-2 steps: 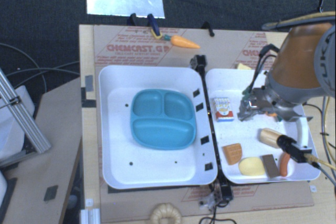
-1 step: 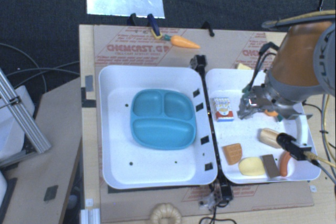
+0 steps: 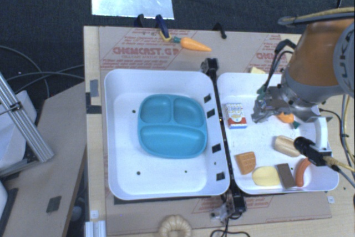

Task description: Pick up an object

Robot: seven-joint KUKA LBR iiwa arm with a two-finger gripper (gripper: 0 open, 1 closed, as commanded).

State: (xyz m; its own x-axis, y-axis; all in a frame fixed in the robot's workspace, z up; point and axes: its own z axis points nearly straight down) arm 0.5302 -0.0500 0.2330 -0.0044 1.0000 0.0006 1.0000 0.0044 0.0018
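Your gripper [image 3: 265, 111] hangs low over the right bin [image 3: 238, 83], just right of the small carton [image 3: 235, 115], its grasp impossible to judge, and with nothing visibly lifted I judge the pick not yet done.

Blue plate [image 3: 169, 126]; white bins [image 3: 119, 119]; orange carrot [image 3: 193, 44]; yellow lemon [image 3: 265, 176].

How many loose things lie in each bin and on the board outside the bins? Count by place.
Left bin: 1, a blue divided plate.
Right bin: 7, a small carton, orange piece, bread roll, toast slice, yellow piece, grey block, sausage.
Outside the bins: 2, a toy carrot and a ring-shaped pastry.
Total: 10.
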